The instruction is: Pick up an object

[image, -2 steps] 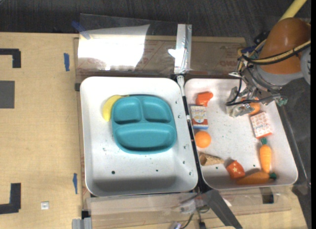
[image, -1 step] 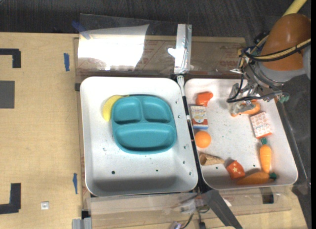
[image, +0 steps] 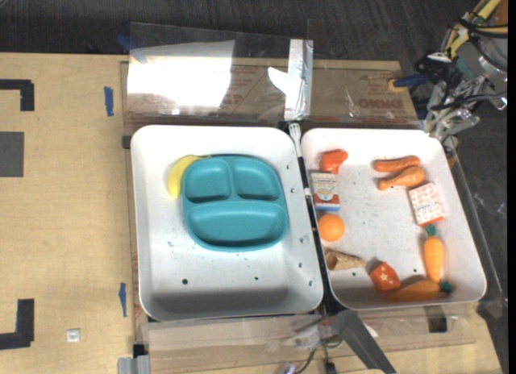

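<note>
- the gripper point(image: 453, 116) hangs over the tabletop's far right corner, just outside the right bin point(image: 367, 223); whether it is open or closed i cannot tell, and nothing shows in it.
- the left bin point(image: 153, 272) holds a teal divided plate point(image: 235, 201) over a yellow piece point(image: 177, 172).
- toy food is strewn loosely over the right bin, probably so each can be grasped alone.
- a likely pick is the orange ball point(image: 330, 227), near the right bin's left wall: round, smooth, apt to roll.
- 2 sausages point(image: 398, 172) lie near its far edge.

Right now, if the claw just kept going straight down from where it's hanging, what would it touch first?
Probably the right bin's top right corner rim. The claw sits above that corner, with the sausages well inside. Depth is hard to judge from this slant, so it could miss the rim.
</note>
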### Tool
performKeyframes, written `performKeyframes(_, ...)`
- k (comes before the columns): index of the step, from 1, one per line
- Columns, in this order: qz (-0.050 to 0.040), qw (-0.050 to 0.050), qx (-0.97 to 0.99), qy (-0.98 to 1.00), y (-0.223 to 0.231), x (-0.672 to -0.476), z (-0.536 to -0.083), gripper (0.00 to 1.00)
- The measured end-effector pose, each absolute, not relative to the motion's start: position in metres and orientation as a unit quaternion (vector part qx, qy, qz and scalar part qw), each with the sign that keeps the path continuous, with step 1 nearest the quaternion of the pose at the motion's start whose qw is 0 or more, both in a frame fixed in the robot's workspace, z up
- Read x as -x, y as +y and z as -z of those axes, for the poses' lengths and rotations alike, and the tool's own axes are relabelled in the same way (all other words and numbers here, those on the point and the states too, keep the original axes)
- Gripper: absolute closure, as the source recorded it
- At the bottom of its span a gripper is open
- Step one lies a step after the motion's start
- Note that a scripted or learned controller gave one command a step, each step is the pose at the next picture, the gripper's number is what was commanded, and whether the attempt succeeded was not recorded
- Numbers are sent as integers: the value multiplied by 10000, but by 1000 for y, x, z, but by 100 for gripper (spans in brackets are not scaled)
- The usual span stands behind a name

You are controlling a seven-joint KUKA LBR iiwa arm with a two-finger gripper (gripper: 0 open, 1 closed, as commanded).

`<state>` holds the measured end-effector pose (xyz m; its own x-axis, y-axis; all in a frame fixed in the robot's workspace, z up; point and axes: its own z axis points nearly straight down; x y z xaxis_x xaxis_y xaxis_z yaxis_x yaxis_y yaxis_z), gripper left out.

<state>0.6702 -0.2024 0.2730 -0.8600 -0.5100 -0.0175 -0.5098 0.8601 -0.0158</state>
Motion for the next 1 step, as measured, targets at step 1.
performKeyframes(1,-39,-12,2935,9559,-165,-666,-131,100)
